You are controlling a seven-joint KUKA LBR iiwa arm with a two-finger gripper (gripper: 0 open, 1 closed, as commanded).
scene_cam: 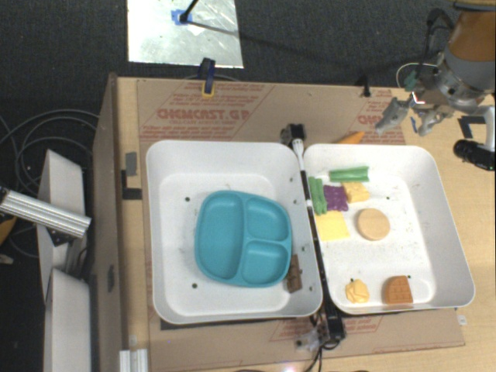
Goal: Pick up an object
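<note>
Your arm is at the approach stage: nothing is lifted yet, and every candidate lies in the bins below.

Start at the left bin [167, 208], a shallow white tray of smooth moulded plastic with rounded corners. It bears a teal divided plate [242, 239], glossy, three compartments, set at a slight angle. A small brown piece [294, 273] sits just beside the plate's right edge, against the wall between the bins.

Moving right, the right bin [442, 231] holds the pickable items. A green stick [317, 195] lies along its left wall. Beside it are a green bar [349, 174], a knobbly purple piece [335, 198], a small yellow block [356, 192] and a flat yellow square [332, 226]. A smooth tan disc [373, 225] lies near the middle, well apart from the walls. Along the front edge sit a small orange lump [356, 291] and a brown textured square [397, 290].

At far right the gripper [412, 118] hangs above the cardboard behind the right bin, its fingers spread apart and holding nothing. Your next move, by my reading, calls for travel forward over the bin and a descent; the tan disc looks the freest target.
</note>
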